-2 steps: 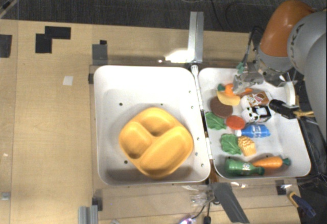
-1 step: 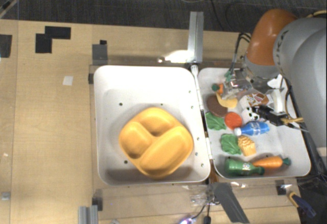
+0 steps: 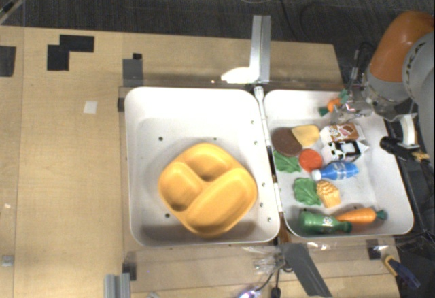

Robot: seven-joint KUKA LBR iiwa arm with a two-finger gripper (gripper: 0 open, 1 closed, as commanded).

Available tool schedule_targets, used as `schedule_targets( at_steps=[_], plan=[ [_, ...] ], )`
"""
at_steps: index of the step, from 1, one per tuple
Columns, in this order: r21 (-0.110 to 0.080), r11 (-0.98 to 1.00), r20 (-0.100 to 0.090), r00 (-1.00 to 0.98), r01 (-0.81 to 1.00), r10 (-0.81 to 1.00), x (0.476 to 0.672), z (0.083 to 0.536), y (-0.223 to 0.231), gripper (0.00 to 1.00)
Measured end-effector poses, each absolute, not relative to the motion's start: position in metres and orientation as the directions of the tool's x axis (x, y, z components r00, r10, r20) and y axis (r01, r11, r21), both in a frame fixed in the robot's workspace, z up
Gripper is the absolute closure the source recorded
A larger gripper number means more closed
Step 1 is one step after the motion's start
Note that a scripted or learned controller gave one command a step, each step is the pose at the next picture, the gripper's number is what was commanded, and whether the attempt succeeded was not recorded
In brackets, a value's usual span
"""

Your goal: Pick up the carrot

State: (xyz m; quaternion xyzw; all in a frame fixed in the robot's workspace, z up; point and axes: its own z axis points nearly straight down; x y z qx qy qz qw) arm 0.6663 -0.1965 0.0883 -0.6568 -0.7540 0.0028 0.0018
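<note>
We are hovering our gripper point(image 3: 348, 105), grip state unclear, over the right bin's point(image 3: 401, 184) far corner, well apart from the carrot point(image 3: 360, 216).

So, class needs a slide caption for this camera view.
Carrot lies at the right bin's near edge, beside a green bottle; yellow tray fills the left bin.

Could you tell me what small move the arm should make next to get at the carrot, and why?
Probably a sweep toward the near edge of the right bin. The gripper sits at that bin's far edge, while the carrot lies on its side at the near edge, beside the green bottle. It should stop above the carrot's orange body before descending, clear of the bottle.
</note>
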Motion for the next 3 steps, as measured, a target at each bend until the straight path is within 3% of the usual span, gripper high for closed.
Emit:
schedule_targets(
  at_steps=[1, 2, 3],
  plan=[
    [-0.002, -0.083, 0.000, 0.083, 0.997, 0.997, 0.652, 0.096, -0.205, 1.00],
    [-0.024, -0.175, -0.002, 0.175, 0.984, 0.985, 0.661, 0.105, -0.197, 1.00],
    [-0.002, -0.396, 0.000, 0.396, 0.918, 0.918, 0.646, 0.116, -0.198, 1.00]
  ],
)
